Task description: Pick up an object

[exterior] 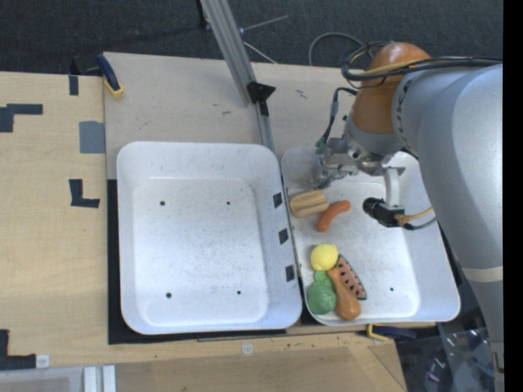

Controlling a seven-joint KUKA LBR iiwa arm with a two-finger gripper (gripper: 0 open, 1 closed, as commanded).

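The right bin (409, 292) holds several toy foods. A tan bread roll (306, 203) lies at its upper left, with an orange-red sausage (333, 215) just to its right. Lower down sit a yellow lemon (324, 257), a green vegetable (321, 296), a watermelon slice (353, 278) and an orange carrot (346, 305) in a cluster. My gripper (324, 173) hangs over the bin's upper left corner, just above the bread roll. Nothing shows between its fingers.
The left bin (196, 235) lies beside the right one. A slanted metal pole (237, 55) rises behind the bins. The grey arm (466, 153) covers the right bin's right side. Cables (400, 215) trail near the wrist.
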